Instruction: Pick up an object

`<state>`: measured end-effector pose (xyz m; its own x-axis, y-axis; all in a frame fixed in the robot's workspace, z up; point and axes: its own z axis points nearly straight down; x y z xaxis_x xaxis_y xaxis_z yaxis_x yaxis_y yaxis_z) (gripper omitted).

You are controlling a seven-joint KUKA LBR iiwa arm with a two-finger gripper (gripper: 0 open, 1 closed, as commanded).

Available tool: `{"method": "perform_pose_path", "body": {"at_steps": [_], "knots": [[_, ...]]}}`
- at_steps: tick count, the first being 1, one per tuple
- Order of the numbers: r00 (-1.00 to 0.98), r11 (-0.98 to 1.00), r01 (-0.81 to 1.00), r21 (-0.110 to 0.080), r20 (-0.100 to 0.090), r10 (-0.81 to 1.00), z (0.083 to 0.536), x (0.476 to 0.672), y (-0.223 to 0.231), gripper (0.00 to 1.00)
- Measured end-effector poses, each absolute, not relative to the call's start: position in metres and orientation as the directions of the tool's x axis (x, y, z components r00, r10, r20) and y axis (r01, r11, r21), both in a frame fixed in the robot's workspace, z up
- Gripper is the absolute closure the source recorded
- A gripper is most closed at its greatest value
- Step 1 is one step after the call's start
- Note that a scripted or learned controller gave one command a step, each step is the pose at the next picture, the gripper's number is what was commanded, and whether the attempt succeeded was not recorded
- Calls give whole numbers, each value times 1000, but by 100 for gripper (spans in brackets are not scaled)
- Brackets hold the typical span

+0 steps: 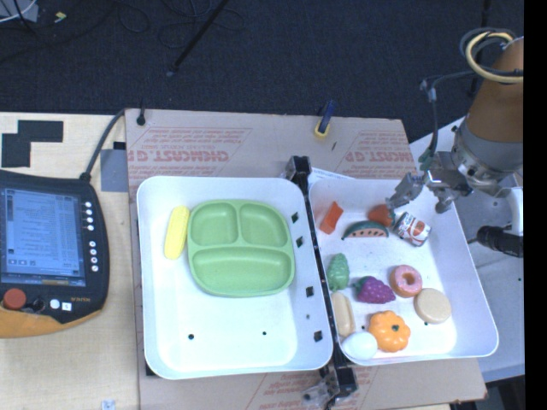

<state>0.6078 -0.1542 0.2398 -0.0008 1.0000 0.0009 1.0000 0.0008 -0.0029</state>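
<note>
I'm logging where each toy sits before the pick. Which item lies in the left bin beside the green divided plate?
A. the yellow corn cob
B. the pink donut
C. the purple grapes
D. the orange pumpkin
A. The yellow corn cob lies just left of the green divided plate in the left bin, while the donut, pumpkin and grapes all lie in the right bin.

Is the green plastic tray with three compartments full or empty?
Empty. The green three-compartment plastic tray shows only bare green inside; the yellow toy corn cob lies beside it.
</note>
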Motion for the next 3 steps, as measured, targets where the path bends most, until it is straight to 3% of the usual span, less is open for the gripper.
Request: {"method": "perform_pose_path", "body": {"at_steps": [3], "knots": [[-1,1,1000,-6,2,1000,85,606,-166,0]]}}
